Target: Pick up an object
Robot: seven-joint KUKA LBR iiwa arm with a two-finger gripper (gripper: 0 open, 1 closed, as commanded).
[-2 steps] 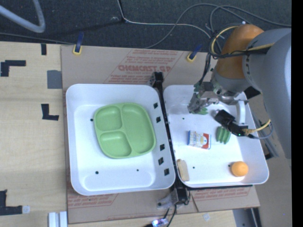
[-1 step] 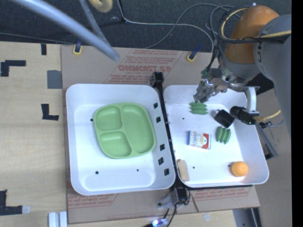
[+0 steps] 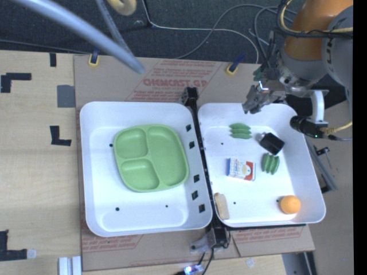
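The right bin (image 3: 298,148) holds a green pea pod (image 3: 241,132), a black block (image 3: 271,143), a second green pod (image 3: 270,164), a small blue-and-white carton (image 3: 240,169), an orange ball (image 3: 290,204) and a tan wooden piece (image 3: 221,205). My gripper (image 3: 253,103) hangs over the bin's far rim, above and slightly right of the first green pod. Nothing shows between its fingers. The arm's orange band (image 3: 317,22) sits at the upper right.
The left bin (image 3: 97,153) carries a green divided plate (image 3: 151,157). Black clips (image 3: 190,96) join the two bins along the middle. Cables (image 3: 229,22) run across the dark back area. A grey bar (image 3: 74,22) crosses the upper left.
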